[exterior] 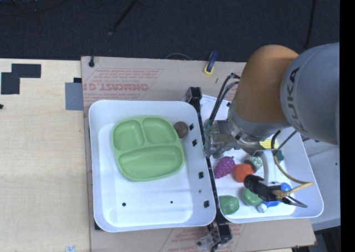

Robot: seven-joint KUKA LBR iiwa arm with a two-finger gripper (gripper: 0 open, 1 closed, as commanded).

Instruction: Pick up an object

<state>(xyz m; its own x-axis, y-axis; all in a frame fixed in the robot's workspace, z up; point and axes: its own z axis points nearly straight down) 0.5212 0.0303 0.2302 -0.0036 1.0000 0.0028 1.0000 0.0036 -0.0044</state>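
Now | arm low over right bin, wrist at its 10 o'clock corner | gripper grip state: cannot tell | purple grapes just at 5 o'clock of gripper, orange ball touching-close beside | advice: centre over 1 item, descend straight, avoid bin wall.

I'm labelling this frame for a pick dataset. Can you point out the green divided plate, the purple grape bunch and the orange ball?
green divided plate (pixel 148 159): camera view, floor of its large compartment.
purple grape bunch (pixel 224 166): camera view, middle of the cluster.
orange ball (pixel 242 172): camera view, its top surface.
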